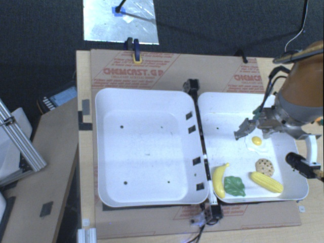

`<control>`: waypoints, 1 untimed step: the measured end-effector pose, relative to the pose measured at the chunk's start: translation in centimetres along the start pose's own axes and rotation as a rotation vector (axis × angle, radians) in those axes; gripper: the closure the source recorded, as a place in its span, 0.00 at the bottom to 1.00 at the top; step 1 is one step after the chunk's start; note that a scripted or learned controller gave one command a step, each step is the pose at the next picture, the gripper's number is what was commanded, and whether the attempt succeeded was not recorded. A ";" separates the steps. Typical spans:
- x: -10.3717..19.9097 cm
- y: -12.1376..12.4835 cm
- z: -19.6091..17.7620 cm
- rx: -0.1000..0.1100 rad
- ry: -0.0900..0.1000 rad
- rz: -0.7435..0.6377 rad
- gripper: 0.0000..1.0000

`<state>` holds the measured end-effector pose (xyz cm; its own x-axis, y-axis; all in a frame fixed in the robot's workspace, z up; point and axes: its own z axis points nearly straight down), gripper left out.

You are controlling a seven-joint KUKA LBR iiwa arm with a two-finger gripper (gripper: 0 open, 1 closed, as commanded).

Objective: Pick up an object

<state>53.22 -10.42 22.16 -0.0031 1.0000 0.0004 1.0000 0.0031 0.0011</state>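
My gripper (255,130) hangs over the back part of the right bin (223,105). It is open, with one dark finger (243,130) pointing left and the other (269,128) near the wrist side, and nothing is held between them. Just below it a fried egg toy (256,142) lies on the bin floor. Closer to the front lie a brown cookie (264,166), a yellow corn cob (267,182), a yellow banana (219,180) and a green leaf piece (234,186).
The left bin (147,146) sits beside the right one, split from it by a black-clipped divider (198,135). The arm's grey and orange body (304,90) covers the right bin's far right corner. A black part (299,164) juts over the right rim.
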 end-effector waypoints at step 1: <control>1.0 -3.2 -18.9 -0.021 -0.003 -0.003 0.00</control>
<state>49.97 -9.40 41.06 -0.0062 1.0000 -0.0027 0.9997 0.0062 0.0221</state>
